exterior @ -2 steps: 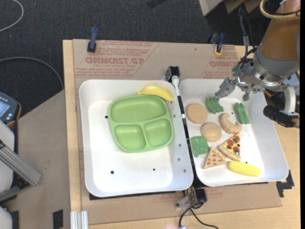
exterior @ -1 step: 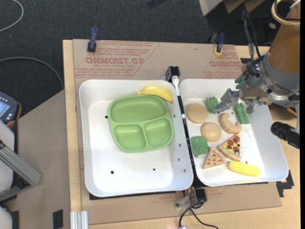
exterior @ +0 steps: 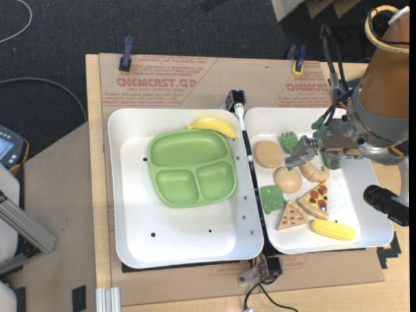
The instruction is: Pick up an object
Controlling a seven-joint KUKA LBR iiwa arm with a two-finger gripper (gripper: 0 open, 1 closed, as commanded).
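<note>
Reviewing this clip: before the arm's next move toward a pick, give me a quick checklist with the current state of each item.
1. Tool over the right white bin: ok.
2. Object between the tool's fingers: cannot tell; arm blocks a clear look.
3. Pickable items nearby: ok; round tan bun and pale beige roll lie beside the tool.
4. Yellow banana in the left white bin, touching the green divided plate: ok, apart from the tool.
5. Pizza slices and yellow corn cob near the front edge: ok, unobstructed.

One fixed camera looks down aslant (from above the bench) on both white bins.
</note>
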